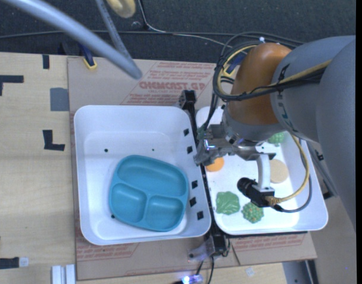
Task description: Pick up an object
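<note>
Objects for picking lay in the two white bins, and going from left to right the left bin (86, 129) came first. It held one thing, a blue plate (148, 192) with three sections. The plate lay flat in the near half of that bin, close to the wall between the bins.

The right bin (311, 218) sat just beside the left one, touching it along the middle. In it, an orange piece (214, 165) lay against the left wall. Nearer to us sat a green leafy piece (227, 203), and just right of it a smaller green bumpy piece (253, 212). A round tan piece (278, 171) lay further right, in the middle of the bin. A bit of another green thing (278, 138) peeked out at the far side, mostly hidden by the arm.

The arm (323, 93) reached in from the right and hung over the right bin, with its orange band (258, 78) over the far part. The gripper (211, 151) was low at the left wall, right above the orange piece. I could not tell if it was open or closed, or if it held anything.
</note>
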Robot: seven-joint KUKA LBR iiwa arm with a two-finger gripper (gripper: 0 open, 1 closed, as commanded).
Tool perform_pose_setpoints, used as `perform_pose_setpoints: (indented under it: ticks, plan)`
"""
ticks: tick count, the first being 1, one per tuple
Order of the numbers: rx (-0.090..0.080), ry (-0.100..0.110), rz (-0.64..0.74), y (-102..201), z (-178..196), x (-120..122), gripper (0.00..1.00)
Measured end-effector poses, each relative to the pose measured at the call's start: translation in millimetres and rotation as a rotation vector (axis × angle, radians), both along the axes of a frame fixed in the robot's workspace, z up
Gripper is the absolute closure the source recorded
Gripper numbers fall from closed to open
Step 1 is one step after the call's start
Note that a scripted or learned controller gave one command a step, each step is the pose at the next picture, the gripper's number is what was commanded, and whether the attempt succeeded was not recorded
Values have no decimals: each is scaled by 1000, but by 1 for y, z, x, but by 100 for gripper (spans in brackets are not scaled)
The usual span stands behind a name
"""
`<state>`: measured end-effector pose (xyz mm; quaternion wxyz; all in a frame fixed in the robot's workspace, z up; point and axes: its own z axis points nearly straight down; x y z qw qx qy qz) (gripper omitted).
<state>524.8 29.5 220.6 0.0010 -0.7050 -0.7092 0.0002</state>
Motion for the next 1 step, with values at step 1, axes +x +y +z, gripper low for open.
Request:
perform_pose_setpoints:
  ticks: [1]
  plan:
    - [0,1,1,53,-9,11,100]
